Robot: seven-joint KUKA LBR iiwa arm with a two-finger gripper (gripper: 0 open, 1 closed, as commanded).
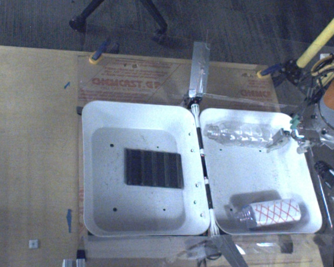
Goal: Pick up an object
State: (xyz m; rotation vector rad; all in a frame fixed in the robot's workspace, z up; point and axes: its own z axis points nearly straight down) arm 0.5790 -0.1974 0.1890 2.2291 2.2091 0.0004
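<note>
A clear, crinkled plastic bottle (239, 134) lies on its side along the far wall of the right bin (298, 181). A second bottle with a red-and-white lattice label (271, 212) lies near that bin's front right corner. A dark ribbed rectangular pad (154, 168) rests flat in the middle of the left bin (99, 154). My gripper (287, 139) hangs at the far right corner of the right bin, low and right beside the clear bottle's right end. The arm's wrist behind it runs off the right edge of the view.
A metal clamp post (199, 70) stands at the back between the two bins. Cables and a yellow rod (323, 38) crowd the far right corner. Bare wooden bench (32, 151) spreads to the left of the bins.
</note>
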